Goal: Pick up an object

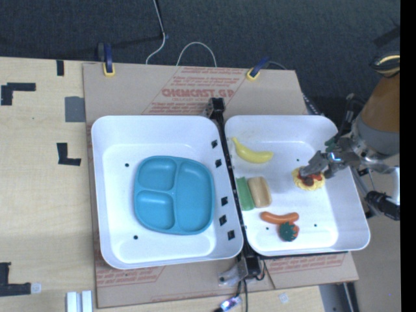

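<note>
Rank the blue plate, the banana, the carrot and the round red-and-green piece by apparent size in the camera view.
1. blue plate, by far the largest
2. banana
3. carrot, looks about as long as the banana but thinner; close call
4. round red-and-green piece, smallest

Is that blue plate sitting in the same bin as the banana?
No. The blue plate lies in the left bin, while the banana lies in the right bin.
</note>
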Motion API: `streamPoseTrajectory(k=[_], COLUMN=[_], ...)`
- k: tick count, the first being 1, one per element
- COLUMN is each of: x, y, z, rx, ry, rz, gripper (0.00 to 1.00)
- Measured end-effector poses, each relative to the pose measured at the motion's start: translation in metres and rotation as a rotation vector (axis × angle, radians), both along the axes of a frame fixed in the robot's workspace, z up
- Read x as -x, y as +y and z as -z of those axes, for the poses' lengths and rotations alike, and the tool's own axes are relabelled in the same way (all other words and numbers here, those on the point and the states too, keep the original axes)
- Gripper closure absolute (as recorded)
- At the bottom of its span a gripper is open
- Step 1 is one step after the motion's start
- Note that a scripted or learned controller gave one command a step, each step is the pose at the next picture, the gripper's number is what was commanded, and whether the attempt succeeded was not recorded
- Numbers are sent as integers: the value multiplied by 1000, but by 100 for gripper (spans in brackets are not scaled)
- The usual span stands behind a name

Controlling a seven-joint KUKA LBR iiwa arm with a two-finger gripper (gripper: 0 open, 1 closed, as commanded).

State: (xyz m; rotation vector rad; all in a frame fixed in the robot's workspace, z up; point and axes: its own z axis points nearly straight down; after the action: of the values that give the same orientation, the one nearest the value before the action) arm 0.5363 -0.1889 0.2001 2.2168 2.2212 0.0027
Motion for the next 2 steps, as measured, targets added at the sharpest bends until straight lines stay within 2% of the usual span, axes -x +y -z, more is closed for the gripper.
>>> streamPoseTrajectory(k=[1, 2], x=[-1, -4], y=[1, 62], z=[-20, -28], rx=[-1, -4], ry=[3, 4], rz=[0, -6], gripper=[100, 100])
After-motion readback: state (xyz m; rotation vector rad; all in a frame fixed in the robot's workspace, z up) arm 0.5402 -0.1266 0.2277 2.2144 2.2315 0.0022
